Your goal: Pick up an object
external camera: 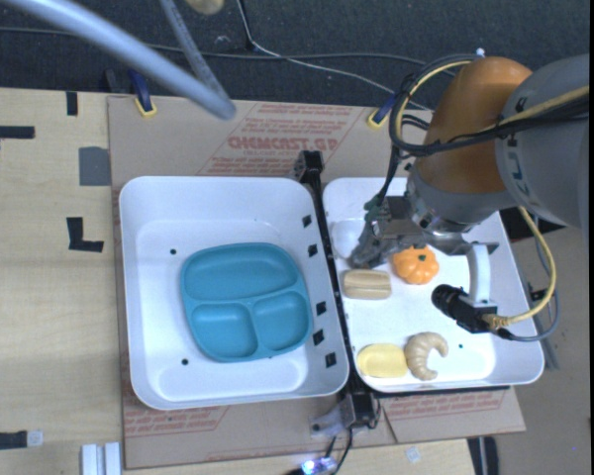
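Single fixed camera above the bench point(40, 265), angled downward — both white bins point(218, 194) in frame, moderately close

**A robotics lab test bench**

This is a lab rig, not a home or kitchen. Two shallow white bins point(139, 206) sit side by side on a cardboard sheet point(277, 137) clamped to a pale wooden bench point(40, 285). A grey and orange industrial arm point(485, 137) enters from 3 o'clock, trailing loose cables point(535, 305). Black tape marks point(79, 234) dot the bench at 9 o'clock, and the food point(406, 356) in the bins is plastic toy food.
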Robot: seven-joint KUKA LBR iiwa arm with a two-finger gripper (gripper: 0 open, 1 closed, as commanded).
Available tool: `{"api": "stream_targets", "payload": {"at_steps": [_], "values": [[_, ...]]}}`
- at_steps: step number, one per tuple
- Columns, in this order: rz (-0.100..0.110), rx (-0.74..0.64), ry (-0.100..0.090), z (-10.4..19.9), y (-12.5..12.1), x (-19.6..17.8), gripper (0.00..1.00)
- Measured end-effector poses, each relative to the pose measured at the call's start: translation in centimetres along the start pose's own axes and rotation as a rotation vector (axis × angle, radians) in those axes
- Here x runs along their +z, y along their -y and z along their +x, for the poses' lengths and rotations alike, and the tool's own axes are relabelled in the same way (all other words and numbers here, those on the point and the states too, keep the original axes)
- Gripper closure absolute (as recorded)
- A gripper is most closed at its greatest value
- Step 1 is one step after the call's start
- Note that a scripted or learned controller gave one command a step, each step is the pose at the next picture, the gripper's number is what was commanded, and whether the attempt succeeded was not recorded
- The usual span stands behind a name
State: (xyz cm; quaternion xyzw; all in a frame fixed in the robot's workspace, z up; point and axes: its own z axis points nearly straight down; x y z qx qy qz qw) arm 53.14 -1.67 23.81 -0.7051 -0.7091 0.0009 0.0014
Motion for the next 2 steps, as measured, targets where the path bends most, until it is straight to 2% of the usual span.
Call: {"api": "stream_targets", "payload": {"at_steps": [1, 2], "values": [[0.000, -0.001, 0.000, 5.4, 0.4, 1.3, 1.00], [-0.001, -0.001, 0.001, 11.1, -0.4, 2.4, 1.00]]}}
